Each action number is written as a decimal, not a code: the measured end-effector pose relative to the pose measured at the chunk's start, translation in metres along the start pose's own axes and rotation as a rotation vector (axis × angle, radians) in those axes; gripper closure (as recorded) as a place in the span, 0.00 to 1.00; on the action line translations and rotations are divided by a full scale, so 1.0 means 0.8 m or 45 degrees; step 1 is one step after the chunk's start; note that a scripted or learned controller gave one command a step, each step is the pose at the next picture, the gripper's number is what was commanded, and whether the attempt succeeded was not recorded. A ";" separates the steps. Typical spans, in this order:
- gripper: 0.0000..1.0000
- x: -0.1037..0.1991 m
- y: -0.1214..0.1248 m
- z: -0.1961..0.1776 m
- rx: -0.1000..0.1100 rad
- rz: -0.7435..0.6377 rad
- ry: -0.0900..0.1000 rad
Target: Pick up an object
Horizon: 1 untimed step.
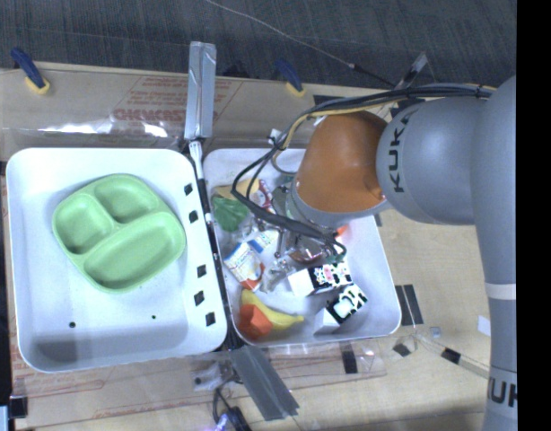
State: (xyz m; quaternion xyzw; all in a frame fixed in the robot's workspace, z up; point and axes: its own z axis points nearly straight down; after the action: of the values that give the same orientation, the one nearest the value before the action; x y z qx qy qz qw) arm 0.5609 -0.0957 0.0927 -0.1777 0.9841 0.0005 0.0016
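Arm (437, 164) bent steeply down into right bin (383, 277).

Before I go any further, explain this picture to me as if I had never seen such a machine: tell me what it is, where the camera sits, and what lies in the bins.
The picture comes from one camera fixed above a bench, looking down at a slant. The big grey shape with the orange band is a robot arm, reaching in from the right. Its job is to pick up an object.

Two shallow white bins sit side by side. The left bin holds a green divided plate. The right bin holds a jumble of small things: a yellow banana, something green, two black-and-white blocks and small packets.

The claw hangs down into that jumble. The arm hides much of it, so I cannot tell whether it grips anything.
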 end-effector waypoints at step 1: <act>0.00 -0.005 -0.105 -0.075 0.004 -0.594 0.000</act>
State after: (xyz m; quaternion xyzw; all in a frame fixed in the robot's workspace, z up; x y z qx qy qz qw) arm 0.5941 -0.1732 0.1526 -0.4002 0.9164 -0.0013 0.0018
